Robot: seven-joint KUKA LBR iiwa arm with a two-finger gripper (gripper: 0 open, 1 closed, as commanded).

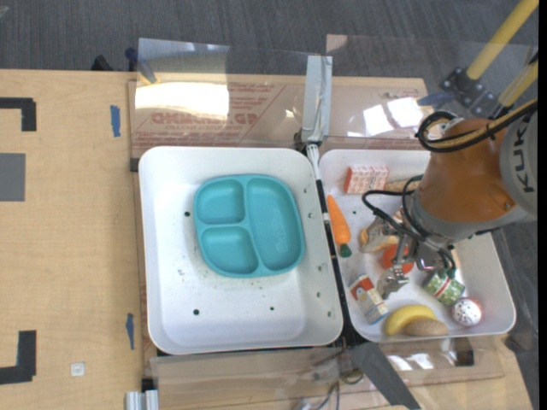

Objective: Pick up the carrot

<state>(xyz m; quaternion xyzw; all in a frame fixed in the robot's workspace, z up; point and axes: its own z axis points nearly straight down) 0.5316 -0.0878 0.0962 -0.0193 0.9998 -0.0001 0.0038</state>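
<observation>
Two white bins sit on the bench. The gripper hovers right of the carrot; finger state unclear. Next, I judge: shift left, descend.

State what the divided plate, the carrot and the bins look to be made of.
Divided plate: teal, looks like moulded plastic, smooth with a faint sheen on its ridges. Carrot: uniform orange with a green tip, probably a plastic toy, though real cannot be ruled out. Left bin and right bin: white, seemingly rigid plastic, with rounded rims and dull glare.
</observation>
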